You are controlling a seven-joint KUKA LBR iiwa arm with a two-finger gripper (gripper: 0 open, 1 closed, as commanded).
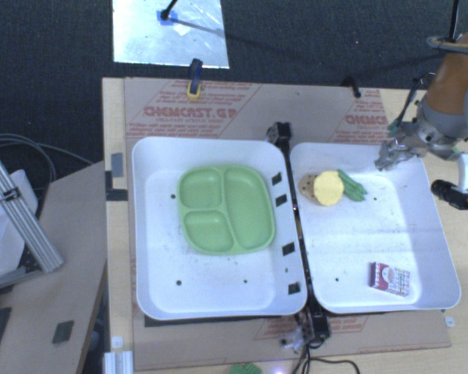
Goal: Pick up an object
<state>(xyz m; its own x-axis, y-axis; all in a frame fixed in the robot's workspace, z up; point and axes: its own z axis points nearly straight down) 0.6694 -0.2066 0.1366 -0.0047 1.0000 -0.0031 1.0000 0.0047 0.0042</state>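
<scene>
Camera view: green pod (352, 185) long axis diagonal, pointing lower-right; claw (391, 156) state unclear, above right bin (421, 287).

I see bright, even overhead light, glare whitening the two shallow white plastic bins (218, 302), a shiny grey metal sheet (170, 22) catching reflections, soft short shadows, dark carpet underexposed, grey and orange arm (452, 92) slightly blurred at the edge

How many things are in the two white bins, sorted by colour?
Green: 2, the divided plate in the left bin and the small green piece in the right bin
Yellow: 1, the round piece
Tan: 1, the cookie-like piece
Red and white: 1, the small packet
Total: 5
</scene>
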